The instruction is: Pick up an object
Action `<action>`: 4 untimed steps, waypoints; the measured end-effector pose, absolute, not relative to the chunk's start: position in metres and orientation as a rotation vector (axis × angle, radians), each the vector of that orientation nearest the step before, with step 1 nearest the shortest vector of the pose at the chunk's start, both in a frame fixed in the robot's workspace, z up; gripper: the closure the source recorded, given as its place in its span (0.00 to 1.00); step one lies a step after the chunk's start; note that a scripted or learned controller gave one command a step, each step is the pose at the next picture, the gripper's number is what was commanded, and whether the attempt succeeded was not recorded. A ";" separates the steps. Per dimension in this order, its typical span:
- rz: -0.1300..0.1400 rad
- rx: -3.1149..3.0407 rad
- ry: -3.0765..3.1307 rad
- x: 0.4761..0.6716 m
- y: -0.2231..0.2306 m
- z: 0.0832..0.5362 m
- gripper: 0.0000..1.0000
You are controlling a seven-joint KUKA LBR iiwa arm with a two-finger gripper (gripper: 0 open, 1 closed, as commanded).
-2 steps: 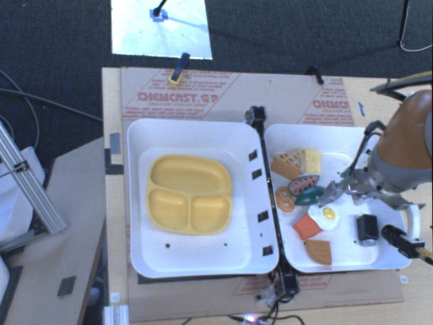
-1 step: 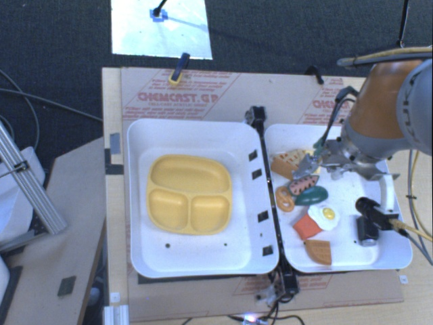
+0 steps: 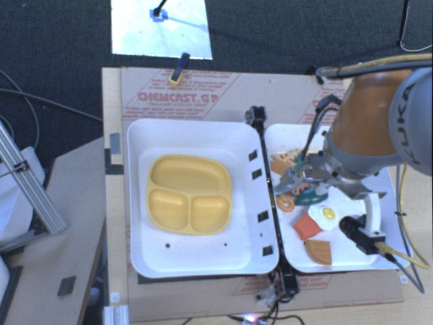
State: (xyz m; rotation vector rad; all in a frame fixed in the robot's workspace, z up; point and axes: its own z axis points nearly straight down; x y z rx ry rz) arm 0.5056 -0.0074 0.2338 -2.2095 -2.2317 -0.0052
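My gripper point(image 3: 296, 181) is low in the right bin point(image 3: 379, 256), near that bin's left side. Several toy foods lie around it. A small brown ring-shaped piece point(image 3: 285, 203) sits just below it, and a teal piece point(image 3: 313, 197) lies to its lower right, partly under the wrist. An orange-brown piece point(image 3: 282, 161) is just above the gripper. Farther toward the front are a fried egg point(image 3: 325, 215), a red piece point(image 3: 306, 227) and a brown toast-like piece point(image 3: 318, 252). The arm's grey and orange body hides the back right of the bin.
The left bin point(image 3: 139, 249) holds a yellow three-compartment plate point(image 3: 189, 193). A black divider with clips point(image 3: 265, 181) runs between the bins. A black cylinder on the arm point(image 3: 357, 234) hangs over the right bin's front. A cardboard sheet point(image 3: 203, 93) lies under both bins.
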 end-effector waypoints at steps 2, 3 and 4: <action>0.003 -2.210 -2.226 0.485 0.020 0.181 1.00; -0.006 -2.218 -2.228 0.488 0.018 0.195 1.00; -0.005 -2.220 -2.226 0.488 0.018 0.195 0.00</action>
